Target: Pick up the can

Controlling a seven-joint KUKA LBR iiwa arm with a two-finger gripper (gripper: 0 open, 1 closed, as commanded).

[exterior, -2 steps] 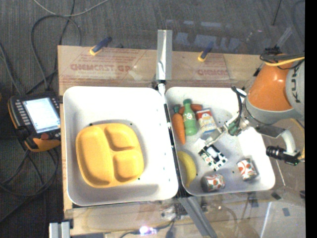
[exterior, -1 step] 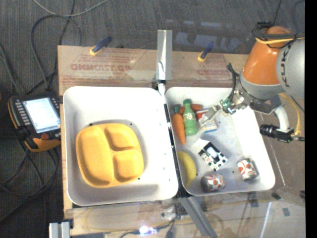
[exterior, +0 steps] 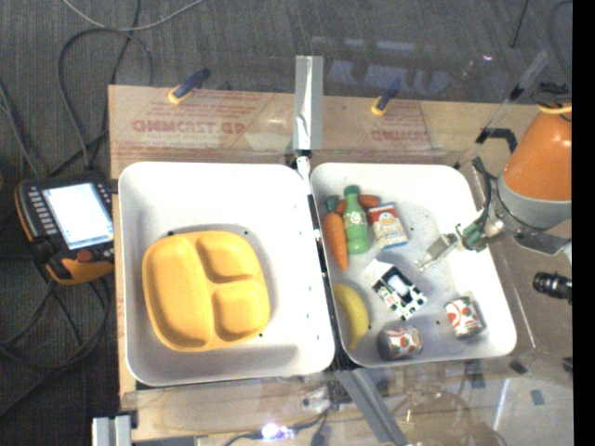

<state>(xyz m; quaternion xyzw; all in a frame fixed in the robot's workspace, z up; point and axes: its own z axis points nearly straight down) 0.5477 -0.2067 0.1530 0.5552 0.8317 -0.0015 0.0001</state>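
Two small red-and-white cans lie on their sides in the right bin [exterior: 483,193]. One can [exterior: 400,342] is near the front edge, and the other can [exterior: 463,316] is at the front right. My gripper [exterior: 433,252] hangs over the middle right of this bin, pointing down and left from the wrist [exterior: 476,234]. It is apart from both cans, up and to the left of the right-hand one. Nothing shows in its grasp.
The right bin also holds a carrot [exterior: 335,238], a green bottle [exterior: 356,221], a red-and-white carton [exterior: 387,225], a banana [exterior: 351,310] and a black-and-white box [exterior: 401,292] just below the gripper. A yellow divided tray [exterior: 206,288] lies in the left bin [exterior: 139,193].
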